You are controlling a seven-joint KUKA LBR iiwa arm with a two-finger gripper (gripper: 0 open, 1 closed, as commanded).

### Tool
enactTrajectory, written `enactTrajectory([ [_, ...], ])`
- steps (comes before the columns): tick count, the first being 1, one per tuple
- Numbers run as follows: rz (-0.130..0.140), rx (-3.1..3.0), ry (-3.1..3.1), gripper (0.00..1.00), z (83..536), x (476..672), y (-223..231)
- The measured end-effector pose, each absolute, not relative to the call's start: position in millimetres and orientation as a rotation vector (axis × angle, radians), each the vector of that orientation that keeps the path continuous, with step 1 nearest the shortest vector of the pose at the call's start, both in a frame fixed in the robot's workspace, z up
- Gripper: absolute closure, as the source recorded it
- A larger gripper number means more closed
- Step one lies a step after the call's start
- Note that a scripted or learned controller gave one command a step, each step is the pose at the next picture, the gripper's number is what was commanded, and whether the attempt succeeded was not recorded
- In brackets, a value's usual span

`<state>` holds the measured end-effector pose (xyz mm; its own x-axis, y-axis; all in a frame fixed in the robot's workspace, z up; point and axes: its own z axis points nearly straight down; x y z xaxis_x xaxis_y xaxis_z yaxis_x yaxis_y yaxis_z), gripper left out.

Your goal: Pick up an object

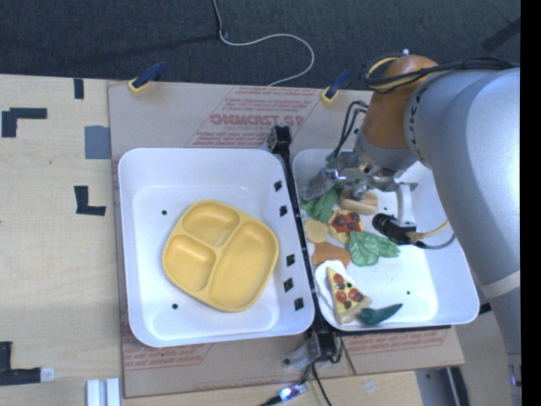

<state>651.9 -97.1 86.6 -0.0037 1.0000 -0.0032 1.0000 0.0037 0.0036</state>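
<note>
The gripper (351, 180) hangs low over the far end of the right bin (448, 299), just above a heap of toy food: a round pizza piece (344, 223), a leaf (372, 248), a pizza slice (342, 290). Its own body hides how it stands, so I cannot tell (no piece visibly held). These look light, stiff, slick plastic; the slice's thick crust edge seems the best hold

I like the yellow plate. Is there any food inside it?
No. The yellow plate has three hollows, and all look bare. It lies in the left bin; whatever is beneath the plate is covered.
</note>
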Motion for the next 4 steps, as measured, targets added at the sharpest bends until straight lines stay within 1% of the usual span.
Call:
enactTrajectory([
  [1,0.008,2.209,2.217,1.0,100.2,654.0,-97.2],
  [3,0.005,2.217,2.22,1.0,227.3,661.7,-95.7],
  [4,-0.002,2.221,2.223,1.0,223.9,661.6,-95.4],
])
